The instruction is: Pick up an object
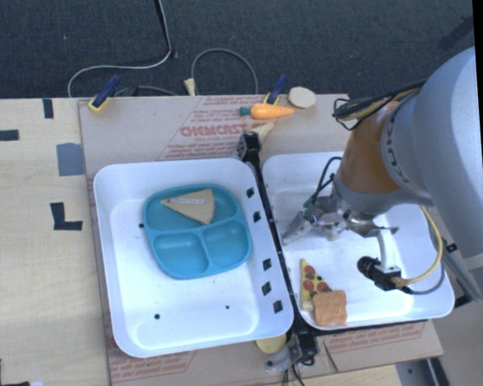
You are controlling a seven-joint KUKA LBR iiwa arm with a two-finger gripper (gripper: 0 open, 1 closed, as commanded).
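Pizza slice [313, 280] and a toast piece [330, 307] lay at the right bin's [414, 304] near edge as the arm's gripper [297, 228] hovered low above them, its grip impossible to tell. A blue divided plate [198, 231] carrying a sandwich wedge [192, 205] filled the left bin [130, 311], well clear.

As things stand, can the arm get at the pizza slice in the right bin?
Probably yes. The pizza slice lies flat near the right bin's left wall, beside a toast piece. The gripper hangs just above it in the view, nothing between. The close wall may crowd a grasp.
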